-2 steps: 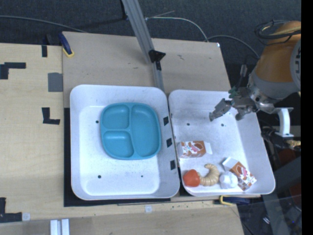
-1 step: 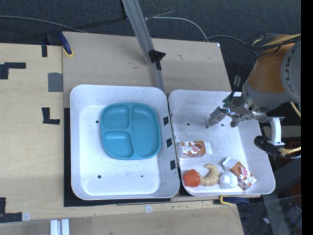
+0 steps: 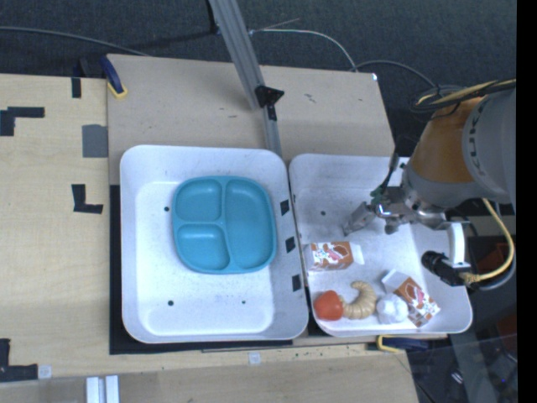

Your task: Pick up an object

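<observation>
The right bin (image 3: 336, 179) holds several small items along its near side. An orange and white packet (image 3: 330, 256) lies near the middle. In front of it are a red tomato (image 3: 329, 306), a tan croissant (image 3: 363, 300), a small white lump (image 3: 388, 311) and a red and white packet (image 3: 417, 300). My gripper (image 3: 372, 222) hangs over the bare middle of this bin, just behind and to the right of the orange packet. It is open, fingers spread, with nothing between them.
The left bin (image 3: 143, 250) holds a blue divided plate (image 3: 225, 225). A grey metal pole (image 3: 243, 49) slants down to the bins' far edge. Cables and a yellow loop (image 3: 491, 267) hang by the arm at the right.
</observation>
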Controlling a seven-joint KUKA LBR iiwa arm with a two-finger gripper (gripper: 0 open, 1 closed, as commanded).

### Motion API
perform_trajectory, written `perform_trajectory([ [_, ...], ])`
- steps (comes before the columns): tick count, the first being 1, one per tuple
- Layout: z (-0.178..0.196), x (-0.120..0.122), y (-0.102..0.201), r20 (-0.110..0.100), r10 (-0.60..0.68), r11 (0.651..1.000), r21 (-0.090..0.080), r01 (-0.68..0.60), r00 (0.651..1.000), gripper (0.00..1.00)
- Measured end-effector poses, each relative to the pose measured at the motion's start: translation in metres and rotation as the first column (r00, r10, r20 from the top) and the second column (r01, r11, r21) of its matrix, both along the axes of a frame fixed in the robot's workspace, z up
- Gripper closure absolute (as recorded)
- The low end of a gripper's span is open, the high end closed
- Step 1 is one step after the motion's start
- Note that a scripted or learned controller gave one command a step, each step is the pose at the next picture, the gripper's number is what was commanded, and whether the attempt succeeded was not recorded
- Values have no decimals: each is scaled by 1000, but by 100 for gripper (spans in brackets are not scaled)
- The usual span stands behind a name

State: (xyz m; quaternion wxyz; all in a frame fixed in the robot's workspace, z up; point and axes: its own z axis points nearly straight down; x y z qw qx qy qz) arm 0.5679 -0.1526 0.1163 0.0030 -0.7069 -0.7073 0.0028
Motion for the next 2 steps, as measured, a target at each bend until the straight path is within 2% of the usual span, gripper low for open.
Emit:
perform_trajectory([
  [1, 14, 2, 1, 5, 2, 1000, 1, -2, 1000, 100],
  [2, 60, 2, 10, 11, 2, 1000, -1, -2, 1000, 100],
])
